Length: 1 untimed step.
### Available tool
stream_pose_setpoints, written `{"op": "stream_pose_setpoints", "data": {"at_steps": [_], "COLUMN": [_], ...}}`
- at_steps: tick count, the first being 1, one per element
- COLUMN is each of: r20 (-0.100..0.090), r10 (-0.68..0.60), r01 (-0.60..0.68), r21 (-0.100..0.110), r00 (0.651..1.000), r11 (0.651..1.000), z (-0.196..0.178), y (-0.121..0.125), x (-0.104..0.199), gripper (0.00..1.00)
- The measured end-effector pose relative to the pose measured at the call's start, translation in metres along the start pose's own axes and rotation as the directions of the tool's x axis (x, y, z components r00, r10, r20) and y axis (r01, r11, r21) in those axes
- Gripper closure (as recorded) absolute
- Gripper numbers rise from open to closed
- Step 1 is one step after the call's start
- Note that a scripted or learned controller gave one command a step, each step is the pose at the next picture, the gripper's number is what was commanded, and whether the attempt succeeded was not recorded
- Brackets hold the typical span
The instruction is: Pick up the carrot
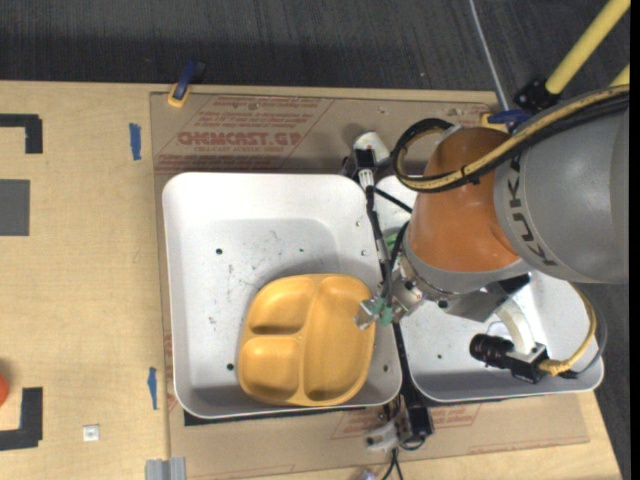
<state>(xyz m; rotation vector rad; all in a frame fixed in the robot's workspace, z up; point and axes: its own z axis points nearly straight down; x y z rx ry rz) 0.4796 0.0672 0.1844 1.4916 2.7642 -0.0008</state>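
Observation:
My gripper (378,311) hangs low over the divide between the two bins, right at the right rim of a yellow three-compartment plate (300,343). The plate lies in the near half of the left bin (250,228), and its compartments look bare. The arm's grey body and orange band (460,218) cover most of the right bin (565,368), hiding what lies under them. I can pick out nothing carrot-shaped in the uncovered parts of either bin.
A small orange-red object (3,390) pokes in at the far left edge of the bench, well outside the bins. Black cables (375,208) run down along the divide between the bins. A black fitting with a yellow hose (510,356) sits over the right bin.

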Motion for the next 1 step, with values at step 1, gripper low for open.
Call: {"op": "stream_pose_setpoints", "data": {"at_steps": [1], "r20": [-0.001], "r10": [0.088], "r01": [-0.088], "r21": [-0.001], "r00": [0.996], "r11": [0.996], "z": [-0.003], "y": [0.0602], "x": [0.0396], "gripper": [1.0]}}
